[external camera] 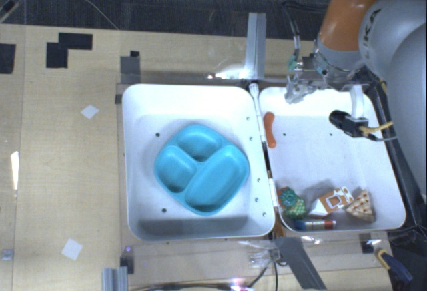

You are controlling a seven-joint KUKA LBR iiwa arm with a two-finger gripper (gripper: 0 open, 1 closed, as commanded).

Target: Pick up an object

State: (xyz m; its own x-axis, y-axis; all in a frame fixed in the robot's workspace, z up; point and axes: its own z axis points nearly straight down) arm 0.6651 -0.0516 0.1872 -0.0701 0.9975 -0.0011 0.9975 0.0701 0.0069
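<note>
At the upper right of the frame the gripper (pixel 298 91), its grip state impossible to tell, hovers over the right bin's (pixel 380 169) far edge, seemingly approaching; next it must descend toward the orange carrot (pixel 269 129) nearby.

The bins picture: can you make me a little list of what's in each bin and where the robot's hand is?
left bin: one blue plate with three sections, in the middle
right bin: an orange stick lying along the left wall; a green ball, a marker and two small brown and white toys bunched along the near edge
gripper: over the far left corner of the right bin, nothing seen between its fingers
arm: grey with an orange band, coming in from the right
bench: light wood
</note>
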